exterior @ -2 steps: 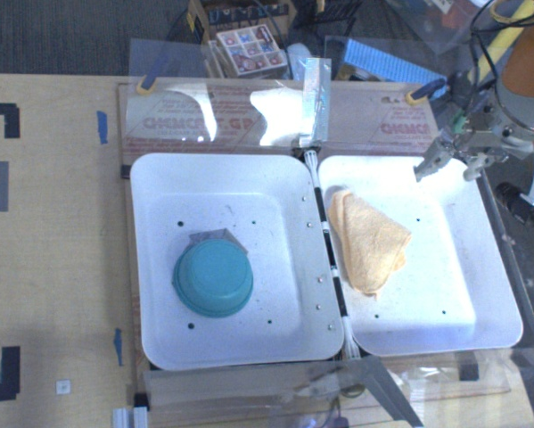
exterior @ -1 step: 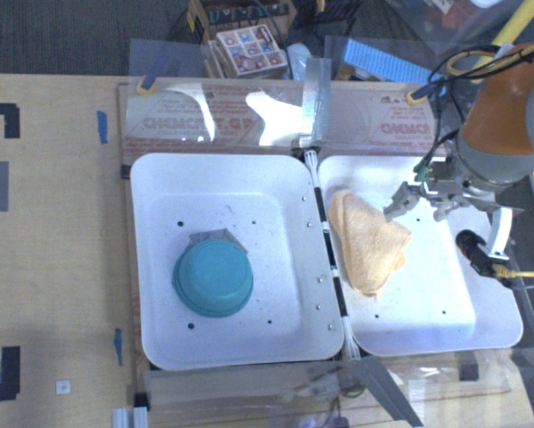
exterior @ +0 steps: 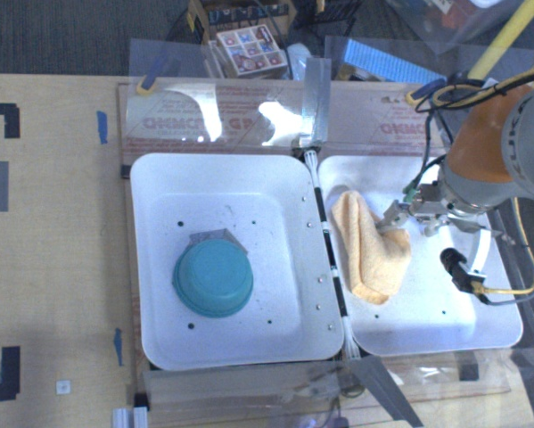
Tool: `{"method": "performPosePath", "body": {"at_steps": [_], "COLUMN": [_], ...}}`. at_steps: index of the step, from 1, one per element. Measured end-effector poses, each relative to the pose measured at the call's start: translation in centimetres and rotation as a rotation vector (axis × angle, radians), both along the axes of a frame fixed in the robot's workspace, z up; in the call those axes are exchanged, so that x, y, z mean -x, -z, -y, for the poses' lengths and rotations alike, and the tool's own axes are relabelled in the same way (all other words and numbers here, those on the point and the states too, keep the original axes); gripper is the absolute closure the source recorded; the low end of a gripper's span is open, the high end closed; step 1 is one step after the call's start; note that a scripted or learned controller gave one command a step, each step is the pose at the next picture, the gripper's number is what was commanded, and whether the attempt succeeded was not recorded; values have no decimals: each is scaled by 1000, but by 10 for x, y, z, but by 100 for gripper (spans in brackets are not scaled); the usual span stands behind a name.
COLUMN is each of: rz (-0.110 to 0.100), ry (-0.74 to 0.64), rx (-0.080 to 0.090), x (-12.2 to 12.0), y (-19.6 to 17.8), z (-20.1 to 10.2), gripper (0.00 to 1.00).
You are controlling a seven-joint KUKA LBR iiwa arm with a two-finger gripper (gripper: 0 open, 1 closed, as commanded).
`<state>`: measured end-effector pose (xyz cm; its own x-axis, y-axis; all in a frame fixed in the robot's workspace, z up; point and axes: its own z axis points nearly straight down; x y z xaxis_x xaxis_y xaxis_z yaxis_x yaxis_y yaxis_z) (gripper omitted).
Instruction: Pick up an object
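Reaching from the right, gripper [exterior: 398, 221] touches yellow cloth [exterior: 366, 250] in right bin [exterior: 494, 324] | finger spread unclear | teal bowl [exterior: 214, 277] upside down in left bin [exterior: 160, 194]

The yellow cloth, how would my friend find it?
Look at the right-hand shallow white bin. Along its left side lies a soft, crumpled, pale yellow cloth, beside the grey arm's gripper. The round teal bowl sits in the other bin.

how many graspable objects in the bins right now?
2. A teal bowl sits upside down in the left bin. A yellow cloth lies in the right bin, beside the gripper. The arm may hide more.
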<state>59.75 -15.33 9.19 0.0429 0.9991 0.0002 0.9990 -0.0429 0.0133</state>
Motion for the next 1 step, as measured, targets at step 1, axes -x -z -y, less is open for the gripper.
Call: {"method": "performPosePath", "body": {"at_steps": [1], "rz": [2], "ry": [-108], "rx": [5], "x": [4], "y": [-1], "z": [-45], "gripper": [0]}}
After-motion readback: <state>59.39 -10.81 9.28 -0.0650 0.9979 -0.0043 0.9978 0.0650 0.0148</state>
